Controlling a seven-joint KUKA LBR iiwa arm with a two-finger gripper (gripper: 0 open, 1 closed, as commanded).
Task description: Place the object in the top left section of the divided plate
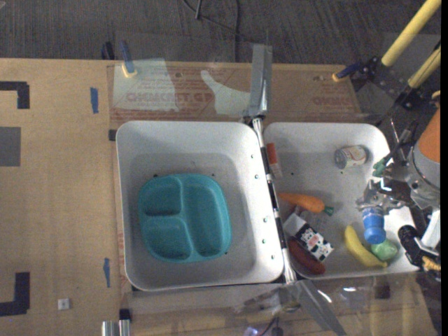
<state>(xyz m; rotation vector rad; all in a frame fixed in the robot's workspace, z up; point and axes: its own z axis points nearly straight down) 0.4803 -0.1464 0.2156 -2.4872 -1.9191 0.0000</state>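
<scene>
Right white bin [308, 149], near to far: 1 dark sausage [306, 257], 1 yellow banana [361, 248], 1 orange carrot [302, 201], 1 silver can [350, 156]. Gripper [379, 200] above blue cylinder [373, 225], finger state unclear. 1 teal divided plate [183, 216] in left white bin [133, 152].

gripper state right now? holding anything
gripper: cannot be told; it sits over the right bin above the blue bottle.
</scene>
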